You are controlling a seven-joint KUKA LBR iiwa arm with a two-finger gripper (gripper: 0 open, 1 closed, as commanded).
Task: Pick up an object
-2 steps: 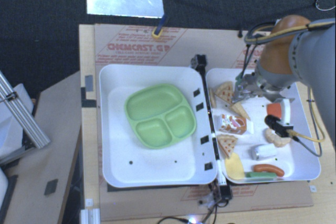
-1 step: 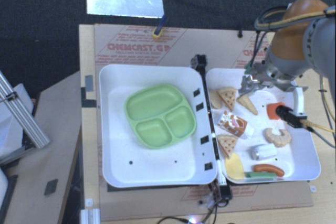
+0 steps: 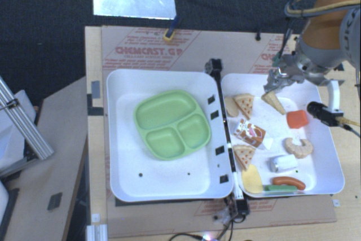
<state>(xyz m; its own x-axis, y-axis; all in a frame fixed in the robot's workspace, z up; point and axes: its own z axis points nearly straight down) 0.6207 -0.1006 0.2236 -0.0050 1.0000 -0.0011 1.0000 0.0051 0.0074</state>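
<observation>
Wedge [image 3: 274, 102], pale tan, beneath end effector [image 3: 274, 85].

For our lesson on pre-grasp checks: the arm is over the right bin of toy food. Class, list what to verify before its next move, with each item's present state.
1. Gripper over the right bin: ok, at its far edge.
2. A target close by: ok, tan wedge lies just beneath.
3. Gripper carrying nothing: cannot tell.
4. Room around the wedge: ok, apart from the pizza slice and red block.
5. Green tray out of the way: ok, in the left bin.
</observation>
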